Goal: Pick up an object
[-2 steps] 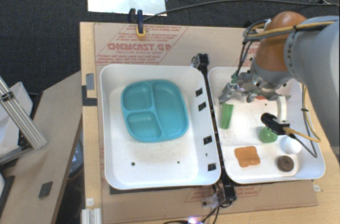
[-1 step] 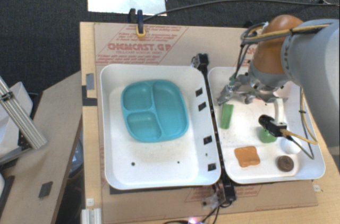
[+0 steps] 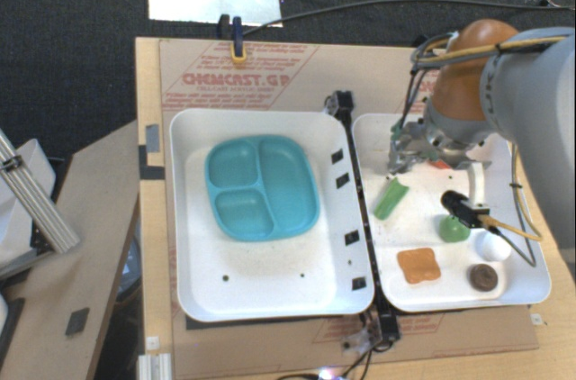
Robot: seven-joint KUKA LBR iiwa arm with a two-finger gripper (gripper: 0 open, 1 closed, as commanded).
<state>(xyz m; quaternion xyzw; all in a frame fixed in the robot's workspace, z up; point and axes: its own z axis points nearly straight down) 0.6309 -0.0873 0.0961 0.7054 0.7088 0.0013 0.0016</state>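
My gripper (image 3: pixel 399 164) hangs low over the back left of the right bin (image 3: pixel 531 284). Just in front of it, apparently apart from it, a green stick-shaped piece (image 3: pixel 391 199) lies on the bin floor. A round green object (image 3: pixel 454 231) sits further right. An orange slab (image 3: pixel 418 265) and a brown disc (image 3: pixel 484 277) lie near the front of the bin, with a small white object (image 3: pixel 494 246) behind the disc. A bit of red (image 3: pixel 440 162) peeks out under the wrist.
The left bin (image 3: pixel 193 279) holds a blue divided plate (image 3: pixel 263 186). A ridge with black clips (image 3: pixel 349 216) separates the two bins. The grey arm (image 3: pixel 531 99) covers the right bin's back right part.
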